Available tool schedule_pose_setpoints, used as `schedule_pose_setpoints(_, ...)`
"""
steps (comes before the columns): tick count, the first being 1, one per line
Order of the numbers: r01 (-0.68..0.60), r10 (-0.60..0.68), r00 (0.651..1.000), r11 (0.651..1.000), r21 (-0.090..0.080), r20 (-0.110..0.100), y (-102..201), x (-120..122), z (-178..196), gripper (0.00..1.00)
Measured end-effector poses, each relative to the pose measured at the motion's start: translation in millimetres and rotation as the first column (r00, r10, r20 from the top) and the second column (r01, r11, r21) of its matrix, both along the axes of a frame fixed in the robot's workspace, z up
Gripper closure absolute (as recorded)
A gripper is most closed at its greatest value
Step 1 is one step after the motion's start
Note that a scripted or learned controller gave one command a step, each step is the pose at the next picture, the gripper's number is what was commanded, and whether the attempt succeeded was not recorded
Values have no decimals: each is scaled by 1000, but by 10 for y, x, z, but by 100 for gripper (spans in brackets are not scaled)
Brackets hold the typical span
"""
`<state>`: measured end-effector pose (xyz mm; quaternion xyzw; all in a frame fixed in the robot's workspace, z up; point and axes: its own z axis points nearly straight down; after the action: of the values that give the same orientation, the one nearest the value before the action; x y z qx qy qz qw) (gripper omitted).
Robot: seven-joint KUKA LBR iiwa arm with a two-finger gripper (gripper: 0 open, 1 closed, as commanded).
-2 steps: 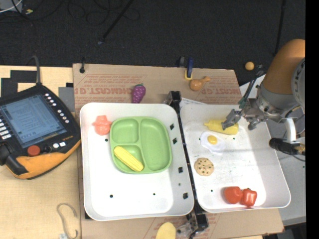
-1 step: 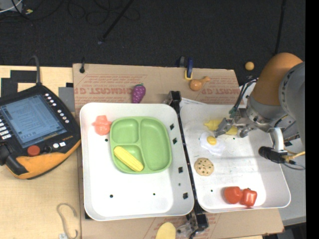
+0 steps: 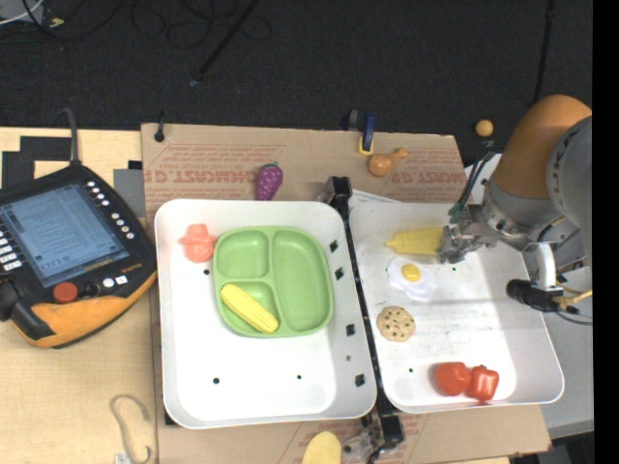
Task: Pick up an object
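The right bin (image 3: 527, 351) holds a yellow wedge (image 3: 414, 243), a fried egg toy (image 3: 410, 276), a cookie (image 3: 396, 324) and a red pepper (image 3: 466, 380). My gripper (image 3: 453, 247) is low in that bin, at the right end of the yellow wedge and just above the egg. The left bin (image 3: 184, 356) holds a green divided plate (image 3: 290, 274) with a yellow corn (image 3: 250, 308) in one compartment, and a pink toy (image 3: 196, 243) beside the plate.
A purple grape toy (image 3: 269, 180) and an orange pear-like toy (image 3: 385, 161) lie on the cardboard behind the bins. A teach pendant (image 3: 68, 249) rests at the left. A yellow toy (image 3: 322, 447) sits below the bins' front edge.
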<state>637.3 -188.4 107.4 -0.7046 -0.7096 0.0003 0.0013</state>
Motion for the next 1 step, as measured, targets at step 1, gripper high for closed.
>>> schedule_pose_setpoints(1,7,-7,1000,1000,-2,7,47,-26,616,100)
